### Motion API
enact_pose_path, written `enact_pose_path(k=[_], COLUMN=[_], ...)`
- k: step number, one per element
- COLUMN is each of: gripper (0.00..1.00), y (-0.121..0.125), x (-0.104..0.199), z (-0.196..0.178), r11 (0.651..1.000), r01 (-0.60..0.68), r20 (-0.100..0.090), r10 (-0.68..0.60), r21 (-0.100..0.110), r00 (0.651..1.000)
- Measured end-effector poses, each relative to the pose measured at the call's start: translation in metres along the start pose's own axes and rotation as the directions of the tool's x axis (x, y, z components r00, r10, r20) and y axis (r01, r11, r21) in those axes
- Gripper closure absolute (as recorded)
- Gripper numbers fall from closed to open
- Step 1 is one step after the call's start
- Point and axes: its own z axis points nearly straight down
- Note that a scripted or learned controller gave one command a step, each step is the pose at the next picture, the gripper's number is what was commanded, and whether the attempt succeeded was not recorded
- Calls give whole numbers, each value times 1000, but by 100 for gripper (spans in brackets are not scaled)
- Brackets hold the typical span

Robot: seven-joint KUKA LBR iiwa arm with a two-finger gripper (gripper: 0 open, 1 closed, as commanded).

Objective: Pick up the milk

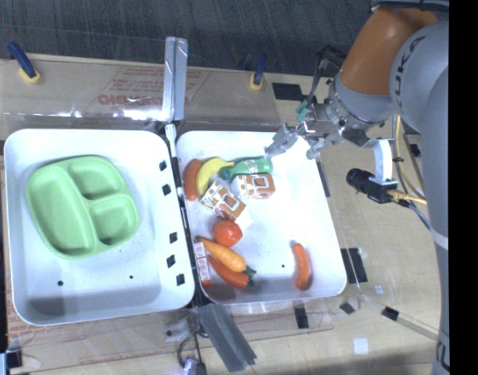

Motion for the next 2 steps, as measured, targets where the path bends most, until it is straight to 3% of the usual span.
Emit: enact_pose_path(k=[1,2], gripper=[0,100], y=[2,3], x=[56,56], z=[134,123], r11=[996,997], r01=[-81,-76], r20=[2,3], r10=[82,76], r21=[-27,-26], r00=[997,997])
